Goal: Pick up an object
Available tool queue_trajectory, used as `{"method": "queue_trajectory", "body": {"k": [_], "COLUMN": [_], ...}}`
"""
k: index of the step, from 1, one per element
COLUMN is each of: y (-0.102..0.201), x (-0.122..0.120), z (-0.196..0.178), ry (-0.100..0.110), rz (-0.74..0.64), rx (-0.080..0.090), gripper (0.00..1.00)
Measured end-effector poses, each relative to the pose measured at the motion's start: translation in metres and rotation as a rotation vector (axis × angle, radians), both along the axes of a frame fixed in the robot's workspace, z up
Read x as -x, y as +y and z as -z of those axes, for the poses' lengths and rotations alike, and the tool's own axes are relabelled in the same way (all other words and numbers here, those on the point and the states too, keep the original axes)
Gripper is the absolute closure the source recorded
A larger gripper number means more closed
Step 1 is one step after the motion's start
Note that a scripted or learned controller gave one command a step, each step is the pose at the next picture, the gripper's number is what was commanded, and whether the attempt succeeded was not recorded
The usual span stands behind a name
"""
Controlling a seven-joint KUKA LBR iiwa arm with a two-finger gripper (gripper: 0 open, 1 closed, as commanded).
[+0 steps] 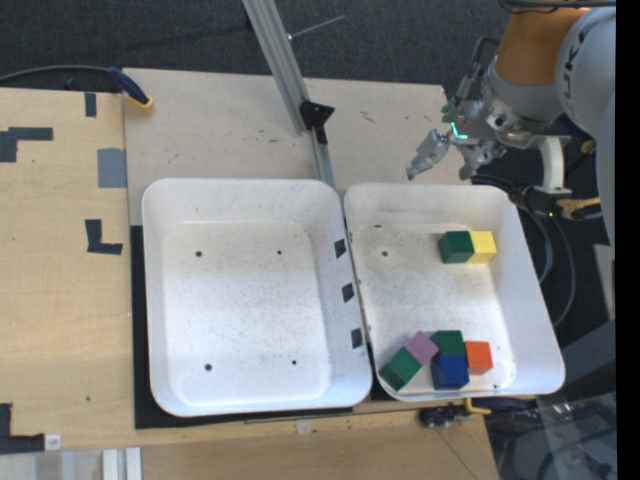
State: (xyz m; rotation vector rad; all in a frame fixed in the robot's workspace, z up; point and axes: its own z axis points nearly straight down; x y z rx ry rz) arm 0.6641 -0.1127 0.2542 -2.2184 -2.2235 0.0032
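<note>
The right bin [520,298] holds several small blocks. A green block [455,247] and a yellow block [484,245] touch side by side near its back right. At the front edge huddle a green block [401,368], a purple block [421,348], a dark green block [447,342], a blue block [450,371] and an orange block [478,356]. My gripper [447,160] hangs over the bench just behind the right bin's back rim, well above and behind the green and yellow pair. Its fingers are open with nothing between them.
The left bin [160,268] lies beside the right one, sharing a middle rim. A slanted metal pole [280,48] rises from between the bins at the back. Cables [560,258] run along the right side of the bench.
</note>
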Motion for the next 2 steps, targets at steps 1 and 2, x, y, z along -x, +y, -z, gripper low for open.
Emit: {"method": "queue_trajectory", "body": {"k": [1,2], "y": [-0.006,0.002], "x": [0.002,-0.002], "z": [0.063,0.113], "ry": [0.006,0.005], "rz": [0.002,0.001], "rx": [0.0,0.0], "gripper": [0.0,0.0]}}
